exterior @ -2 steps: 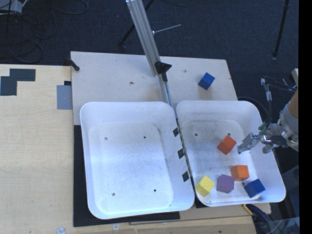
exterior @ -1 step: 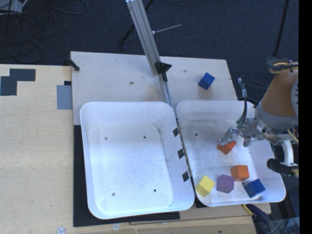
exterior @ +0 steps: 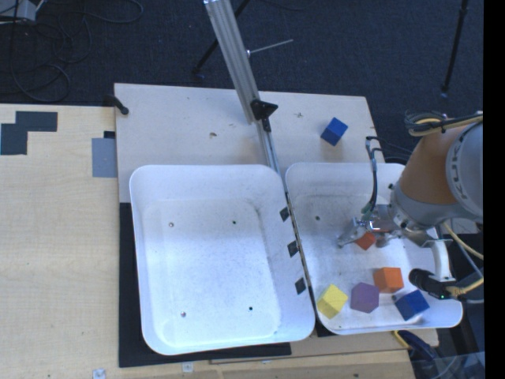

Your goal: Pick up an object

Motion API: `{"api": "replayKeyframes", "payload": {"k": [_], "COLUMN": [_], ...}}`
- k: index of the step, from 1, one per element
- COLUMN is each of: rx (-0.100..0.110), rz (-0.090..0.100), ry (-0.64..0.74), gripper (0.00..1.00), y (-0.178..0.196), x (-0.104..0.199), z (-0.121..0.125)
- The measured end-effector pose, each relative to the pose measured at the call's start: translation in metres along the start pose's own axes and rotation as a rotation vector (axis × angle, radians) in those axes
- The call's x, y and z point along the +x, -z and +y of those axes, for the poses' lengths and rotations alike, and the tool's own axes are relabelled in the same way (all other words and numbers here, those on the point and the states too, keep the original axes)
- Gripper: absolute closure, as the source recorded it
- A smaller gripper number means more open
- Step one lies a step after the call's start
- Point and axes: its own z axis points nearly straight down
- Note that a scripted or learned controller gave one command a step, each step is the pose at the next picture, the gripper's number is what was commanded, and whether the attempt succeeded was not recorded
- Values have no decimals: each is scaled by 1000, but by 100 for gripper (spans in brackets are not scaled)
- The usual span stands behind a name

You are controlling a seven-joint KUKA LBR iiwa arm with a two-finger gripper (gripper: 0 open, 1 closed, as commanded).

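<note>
You have two white bins (exterior: 150,181); around the right-hand bin (exterior: 304,181) you count six blocks: two blue (exterior: 334,130), two orange (exterior: 387,279), one yellow (exterior: 332,299), one purple (exterior: 364,297).

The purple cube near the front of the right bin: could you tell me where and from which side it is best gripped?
Come straight down on the purple cube and close on its near and far faces. Its flat top is open, but the yellow cube sits close on one side and the orange cube on the other, so those sides look cramped.
</note>
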Motion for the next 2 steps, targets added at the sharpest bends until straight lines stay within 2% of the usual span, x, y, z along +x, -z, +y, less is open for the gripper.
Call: {"api": "replayKeyframes", "payload": {"k": [1,2], "rx": [0,3], "rz": [2,2], "ry": [1,4], "gripper": [0,100], "y": [1,11], "x": [12,12], "z": [25,24]}}
